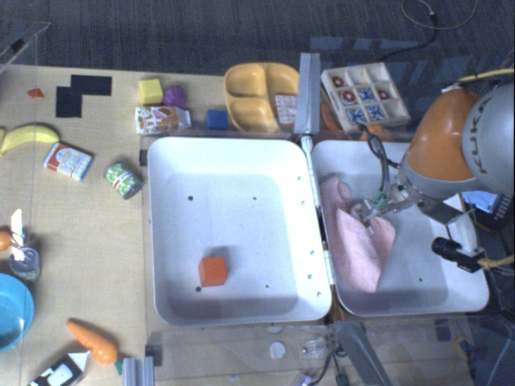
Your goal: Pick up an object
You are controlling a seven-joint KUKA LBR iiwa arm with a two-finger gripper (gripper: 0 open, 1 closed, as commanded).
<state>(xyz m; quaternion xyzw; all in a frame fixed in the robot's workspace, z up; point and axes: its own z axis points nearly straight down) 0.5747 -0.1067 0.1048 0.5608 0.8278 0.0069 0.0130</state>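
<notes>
A grey KUKA arm with an orange band (451, 147) reaches into the right white bin (426, 292), its gripper (372, 211) down on a crumpled pink cloth (356, 244) near the bin's left wall; whether the fingers have closed cannot be told. Nothing appears lifted yet. A small orange block (213, 271) lies toward the left white bin's (233, 167) front edge.

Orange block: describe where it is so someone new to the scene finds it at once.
Find the two white bins side by side and take the left bin, the one away from the arm. The orange block lies on its floor near the front left corner. It is a small orange-red cube, whereas the right bin holds a pink cloth.
</notes>
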